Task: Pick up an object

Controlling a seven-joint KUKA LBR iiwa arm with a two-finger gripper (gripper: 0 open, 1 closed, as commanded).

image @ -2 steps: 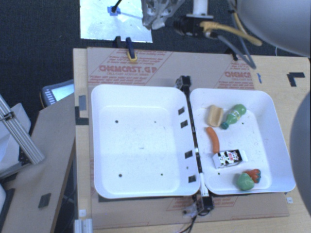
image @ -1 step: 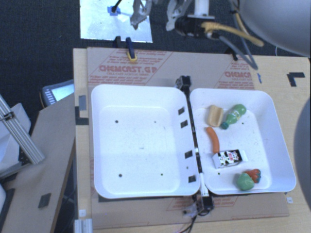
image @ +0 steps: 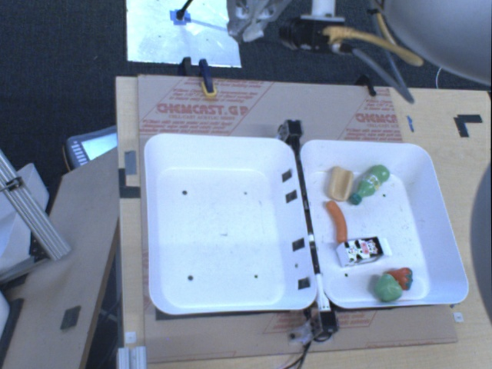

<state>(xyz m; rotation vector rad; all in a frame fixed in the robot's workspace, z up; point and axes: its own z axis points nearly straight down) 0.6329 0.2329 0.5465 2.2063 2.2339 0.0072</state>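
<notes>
1. We find two shallow white plastic bins side by side on a tan bench: the left bin (image: 223, 221) with a smooth, faintly speckled floor, the right bin (image: 430, 206) holding every loose item.
2. In the right bin, toward 11 o'clock, lies a rounded tan bread piece (image: 340, 183); just beside it, at 12 o'clock, a glossy green bottle (image: 370, 184) lies tilted.
3. A slim orange carrot (image: 337, 221) lies left of the bin's centre (elongated, smooth).
4. Below it, a small flat carton (image: 363, 250), white with black patches, lies near 6 o'clock.
5. At 5 o'clock, a lumpy green vegetable (image: 388, 287) touches a small red-orange piece (image: 403, 277).
6. The gripper (image: 254, 10) hangs at the view's 12 o'clock, beyond the bench and well apart from both bins; we cannot tell how it is set.
</notes>
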